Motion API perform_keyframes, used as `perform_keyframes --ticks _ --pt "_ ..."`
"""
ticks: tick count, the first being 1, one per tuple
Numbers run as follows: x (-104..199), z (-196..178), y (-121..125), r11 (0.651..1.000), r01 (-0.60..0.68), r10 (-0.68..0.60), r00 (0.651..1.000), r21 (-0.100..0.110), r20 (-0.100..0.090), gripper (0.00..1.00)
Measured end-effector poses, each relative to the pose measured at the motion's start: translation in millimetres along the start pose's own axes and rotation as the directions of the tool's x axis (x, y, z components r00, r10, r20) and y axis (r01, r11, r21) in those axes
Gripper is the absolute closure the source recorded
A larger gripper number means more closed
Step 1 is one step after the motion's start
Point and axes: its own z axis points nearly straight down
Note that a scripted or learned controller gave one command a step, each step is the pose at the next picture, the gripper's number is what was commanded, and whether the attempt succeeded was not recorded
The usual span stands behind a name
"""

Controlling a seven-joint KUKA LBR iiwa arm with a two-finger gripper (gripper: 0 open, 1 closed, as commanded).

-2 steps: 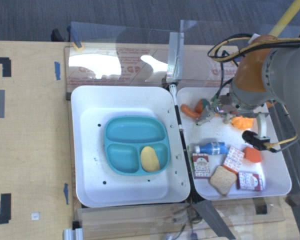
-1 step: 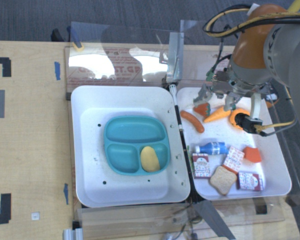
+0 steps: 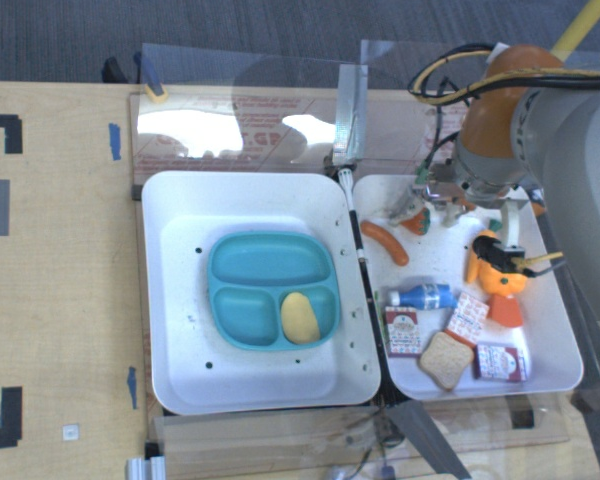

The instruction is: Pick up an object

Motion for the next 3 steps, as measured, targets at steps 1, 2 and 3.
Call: perform_keyframes --ticks 1,2,3 --pt "10.6 1.3 -19.5 1.0 -0.007 0.007 1.0 0.007 -0.003 0.0" --pt "10.5 -11.8 -17.1 1.0 -0.006 0.006 1.0 0.0 -0.001 1.0" --pt "64.9 -118.9 -1.7 0.992 -0.129 0.129 0.992 -0.005 -0.004 1.0"
